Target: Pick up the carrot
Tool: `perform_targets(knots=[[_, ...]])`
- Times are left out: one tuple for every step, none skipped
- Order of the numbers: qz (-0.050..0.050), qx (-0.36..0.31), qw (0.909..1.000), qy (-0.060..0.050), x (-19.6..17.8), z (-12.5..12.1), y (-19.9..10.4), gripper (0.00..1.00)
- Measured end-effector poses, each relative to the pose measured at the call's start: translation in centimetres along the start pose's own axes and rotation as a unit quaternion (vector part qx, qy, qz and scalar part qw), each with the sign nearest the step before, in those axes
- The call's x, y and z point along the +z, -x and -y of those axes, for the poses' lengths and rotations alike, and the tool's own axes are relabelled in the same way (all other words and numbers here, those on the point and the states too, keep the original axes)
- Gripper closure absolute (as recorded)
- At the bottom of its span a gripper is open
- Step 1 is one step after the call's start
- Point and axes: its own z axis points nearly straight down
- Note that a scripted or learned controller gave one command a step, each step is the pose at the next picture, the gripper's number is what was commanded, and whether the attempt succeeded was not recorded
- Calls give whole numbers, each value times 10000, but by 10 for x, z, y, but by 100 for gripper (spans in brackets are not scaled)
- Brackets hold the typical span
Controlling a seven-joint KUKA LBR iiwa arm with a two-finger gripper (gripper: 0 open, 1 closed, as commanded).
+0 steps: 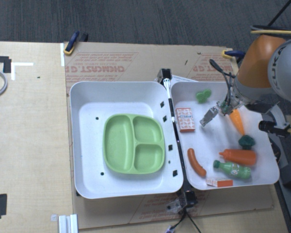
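You're looking down on the desk [29, 144] with the two white bins side by side. In the left bin [87, 101] sits a green divided plate [134, 143], flat, roughly in the middle. The action is all in the right bin [211, 89].

The arm [266, 67] comes in from the right, and its gripper [222, 110] hangs low over the upper middle of the right bin. One finger [208, 116] sticks out to the left, well apart from the other side near the wrist, so the gripper looks spread wide, with nothing pinched between.

Your carrot [237, 121] lies just beside the gripper on its right, slanting down toward the near right, its top end touching or almost touching the gripper's body; you can't tell which from here.

Around it: a small green piece [202, 96] toward the far wall, a red and white box [185, 119] by the left wall, a sausage [197, 162] below that. Near the right wall there's a dark green lump [246, 141], an orange bottle [239, 156] lying on its side, a green bottle [233, 170] just beneath it, and a small flat packet [219, 182] at the near edge.
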Motion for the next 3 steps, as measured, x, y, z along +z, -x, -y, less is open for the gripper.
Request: perform_targets(knots=[[11, 2, 10000, 10, -10, -1, 1, 100], [0, 1883, 9821, -8, -123, 0, -30, 100], [0, 1882, 9821, -9, -123, 0, -30, 0]])
